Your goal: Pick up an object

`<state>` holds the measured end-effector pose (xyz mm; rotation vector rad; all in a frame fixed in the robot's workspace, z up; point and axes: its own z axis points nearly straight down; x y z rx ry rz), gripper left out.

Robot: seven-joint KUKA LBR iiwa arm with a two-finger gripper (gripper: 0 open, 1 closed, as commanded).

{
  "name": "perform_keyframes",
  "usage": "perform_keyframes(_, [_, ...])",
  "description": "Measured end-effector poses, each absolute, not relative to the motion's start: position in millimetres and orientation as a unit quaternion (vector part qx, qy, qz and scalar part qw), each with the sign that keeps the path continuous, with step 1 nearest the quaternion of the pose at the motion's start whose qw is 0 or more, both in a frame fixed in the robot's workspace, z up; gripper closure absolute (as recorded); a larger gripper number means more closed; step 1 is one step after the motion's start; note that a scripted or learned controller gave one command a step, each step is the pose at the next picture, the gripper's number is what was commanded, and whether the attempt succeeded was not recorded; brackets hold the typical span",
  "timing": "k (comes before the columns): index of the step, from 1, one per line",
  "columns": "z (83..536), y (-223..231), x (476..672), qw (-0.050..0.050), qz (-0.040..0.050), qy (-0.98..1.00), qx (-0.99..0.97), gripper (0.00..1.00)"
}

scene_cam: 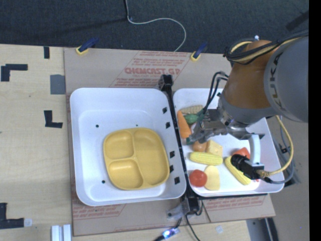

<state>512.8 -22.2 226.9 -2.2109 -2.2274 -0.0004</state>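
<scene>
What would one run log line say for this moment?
arm: over right white bin | gripper: low among toy food by orange carrot | yellow divided plate: left bin

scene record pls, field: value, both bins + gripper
left bin: holds a yellow divided plate
right bin: toy food, with carrot, corn cob, tomato, banana
gripper: low in the right bin's left part, over the food beside the carrot
grasp: cannot tell, nothing seen between the fingers
arm: reaches in from the right, over the right bin
bench: cardboard sheet under both bins
</scene>
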Motion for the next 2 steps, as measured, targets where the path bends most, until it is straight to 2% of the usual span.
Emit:
perform_keyframes(1, [216, 19, 496.3, 0.002, 0.0014, -0.709, -0.705, 1.0])
perform_keyframes(2, [231, 18, 506.2, 0.0, 0.0004, -0.708, -0.707, 1.0])
